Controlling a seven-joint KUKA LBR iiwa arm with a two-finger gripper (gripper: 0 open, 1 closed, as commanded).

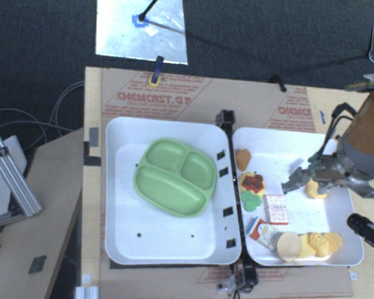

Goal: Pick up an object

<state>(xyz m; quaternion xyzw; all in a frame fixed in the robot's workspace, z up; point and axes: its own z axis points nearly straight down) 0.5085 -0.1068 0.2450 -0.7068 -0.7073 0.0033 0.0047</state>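
Surroundings: dark carpet lies behind the counter, which is covered with printed cardboard; a shiny metal sheet lies on the floor past its far edge.
Left bin: a white shallow bin holding a green divided plate, set at a slant, with three compartments.
Right bin: a white shallow bin just beside the left one, a black divider strip running between them.
Arm: grey with an orange band, reaching in from the right over the right bin's far right part.
End effector: dark fingers point left and hang low over the middle of the right bin; how far apart they stand cannot be told, and no object is seen between them.
Yellow piece: a small yellow item lies just beside the end effector, on its right and near side; whether they touch is unclear.
Toy items, left side of right bin: an orange-brown piece near the divider, below it a red and dark piece, then a green piece.
Small carton: white and red, lying near the bin's middle, apart from the end effector.
Near edge of right bin: a red, white and blue packet, a round pale bun and a yellow waffle-like piece lie close together.
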